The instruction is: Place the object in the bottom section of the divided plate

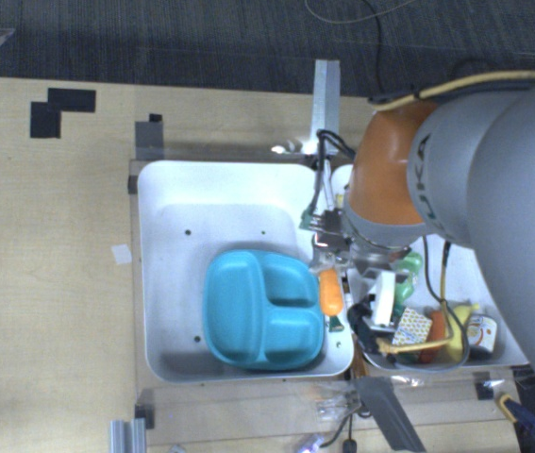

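Leftmost, the blue divided plate (262, 308) sits near the left bin's (168, 253) front right corner. Just beside the plate's right edge, an orange carrot-like object (329, 293) hangs directly below the gripper (331, 267), apparently pinched between its fingers, over the bins' shared rim.

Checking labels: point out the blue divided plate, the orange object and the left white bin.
blue divided plate (248, 300): camera view, floor of its large left section.
orange object (329, 293): camera view, middle of its body, beside the plate's right edge.
left white bin (220, 220): camera view, bare floor above the plate.
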Robot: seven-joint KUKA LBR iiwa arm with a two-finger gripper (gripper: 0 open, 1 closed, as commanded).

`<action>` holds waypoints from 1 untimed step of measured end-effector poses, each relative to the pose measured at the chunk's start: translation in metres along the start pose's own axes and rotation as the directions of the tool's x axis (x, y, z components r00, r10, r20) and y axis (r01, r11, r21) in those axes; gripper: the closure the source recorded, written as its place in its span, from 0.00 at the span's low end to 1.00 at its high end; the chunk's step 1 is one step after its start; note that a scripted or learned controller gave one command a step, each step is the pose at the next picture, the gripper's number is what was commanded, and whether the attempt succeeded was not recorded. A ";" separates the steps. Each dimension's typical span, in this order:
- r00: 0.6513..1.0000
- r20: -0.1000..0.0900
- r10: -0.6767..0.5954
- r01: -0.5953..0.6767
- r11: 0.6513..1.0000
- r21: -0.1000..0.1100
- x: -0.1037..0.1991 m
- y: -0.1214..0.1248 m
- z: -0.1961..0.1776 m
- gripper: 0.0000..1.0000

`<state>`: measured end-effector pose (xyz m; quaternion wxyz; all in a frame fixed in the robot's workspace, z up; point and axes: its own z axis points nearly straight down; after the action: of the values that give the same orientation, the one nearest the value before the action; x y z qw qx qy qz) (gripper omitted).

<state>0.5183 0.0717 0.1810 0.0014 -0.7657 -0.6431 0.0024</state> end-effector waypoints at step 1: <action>0.999 0.000 -0.052 0.052 0.999 -0.001 0.038 -0.003 0.000 1.00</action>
<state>0.5221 0.1097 0.1810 0.0008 -0.7489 -0.6627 0.0020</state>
